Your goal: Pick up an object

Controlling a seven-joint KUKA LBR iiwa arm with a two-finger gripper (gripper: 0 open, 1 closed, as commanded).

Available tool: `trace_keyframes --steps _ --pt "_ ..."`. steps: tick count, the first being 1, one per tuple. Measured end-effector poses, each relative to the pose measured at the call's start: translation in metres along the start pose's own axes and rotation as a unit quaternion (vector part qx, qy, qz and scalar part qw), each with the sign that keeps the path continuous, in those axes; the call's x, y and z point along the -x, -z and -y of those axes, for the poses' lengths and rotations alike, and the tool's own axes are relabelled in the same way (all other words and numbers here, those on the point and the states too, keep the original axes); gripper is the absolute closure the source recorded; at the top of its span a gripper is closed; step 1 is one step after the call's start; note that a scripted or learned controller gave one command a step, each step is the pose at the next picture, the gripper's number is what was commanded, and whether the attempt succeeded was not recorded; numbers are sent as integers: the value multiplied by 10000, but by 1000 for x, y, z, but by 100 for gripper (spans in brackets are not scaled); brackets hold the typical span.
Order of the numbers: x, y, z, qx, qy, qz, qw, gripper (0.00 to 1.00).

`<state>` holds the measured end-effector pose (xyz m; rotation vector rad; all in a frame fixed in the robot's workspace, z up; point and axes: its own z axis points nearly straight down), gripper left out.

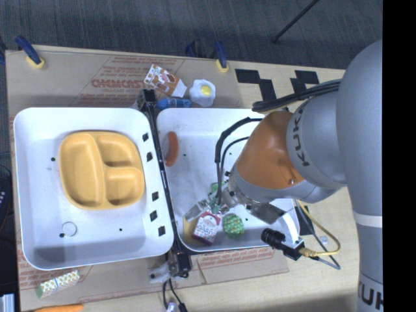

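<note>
The arm is down low in the right bin, its orange band hanging over the near corner, and the gripper is buried in a tight cluster there. Whether the fingers are spread or closed, I cannot tell, the wrist bulk covers them. Right under it sits a small red-and-white carton, touching a green round item, with a silvery packet just beside. That crowding is the risk: a closing grip could catch two things, or nudge the carton against the bin wall and slip off it. A hot dog lies apart by the divider, an easier target. Over in the left bin rests a yellow compartment tray, well clear of the action.
</note>
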<state>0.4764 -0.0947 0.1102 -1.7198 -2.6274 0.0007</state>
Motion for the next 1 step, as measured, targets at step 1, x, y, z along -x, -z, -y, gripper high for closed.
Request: trace_keyframes --steps 1 --pt "9 -19 5 -5 -2131 -3 9770 0"
